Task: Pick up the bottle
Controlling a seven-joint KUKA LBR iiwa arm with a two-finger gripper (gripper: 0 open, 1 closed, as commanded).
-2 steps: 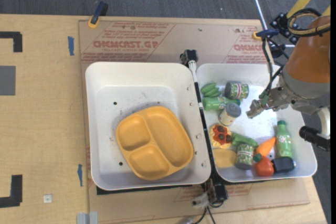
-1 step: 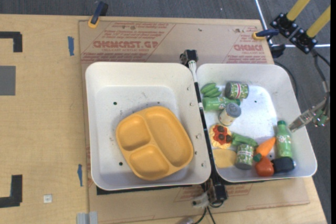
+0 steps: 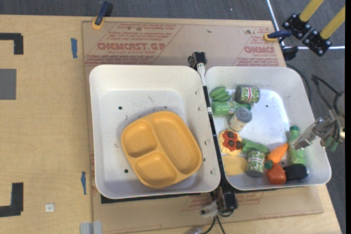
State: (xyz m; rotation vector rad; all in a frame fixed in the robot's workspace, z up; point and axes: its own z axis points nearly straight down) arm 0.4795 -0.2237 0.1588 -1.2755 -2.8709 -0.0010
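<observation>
A green bottle (image 3: 230,110) with a grey cap lies on its side in the upper left of the right bin (image 3: 274,76). A second green bottle-like item (image 3: 296,153) stands by the bin's right wall. My gripper (image 3: 301,142) reaches in over the right rim, low and tilted. Its tip is right beside the upper part of that second green item, far from the capped bottle. I cannot see anything held in it.
The right bin also holds a green vegetable (image 3: 219,93), two cans (image 3: 247,94) (image 3: 255,162), a pizza slice (image 3: 231,141), a carrot (image 3: 278,152), a red toy (image 3: 276,175) and a black toy (image 3: 296,172). A yellow divided tray (image 3: 160,148) lies in the left bin (image 3: 109,96).
</observation>
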